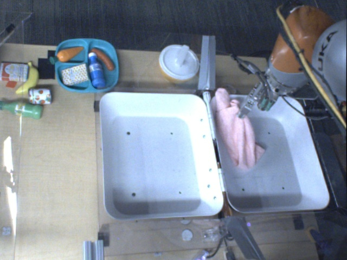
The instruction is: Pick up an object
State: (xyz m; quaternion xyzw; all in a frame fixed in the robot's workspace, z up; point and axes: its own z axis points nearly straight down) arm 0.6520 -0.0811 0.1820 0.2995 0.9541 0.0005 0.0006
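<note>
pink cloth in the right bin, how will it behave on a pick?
Pink cloth lies crumpled in folds, so likely floppy: it should drape and stretch rather than lift whole. Probably light. It rests against the right bin wall, so one edge may drag.

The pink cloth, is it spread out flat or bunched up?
Bunched up. The pink cloth lies as a long, rumpled heap with folds along the left side of the right bin, next to the wall between the bins.
</note>
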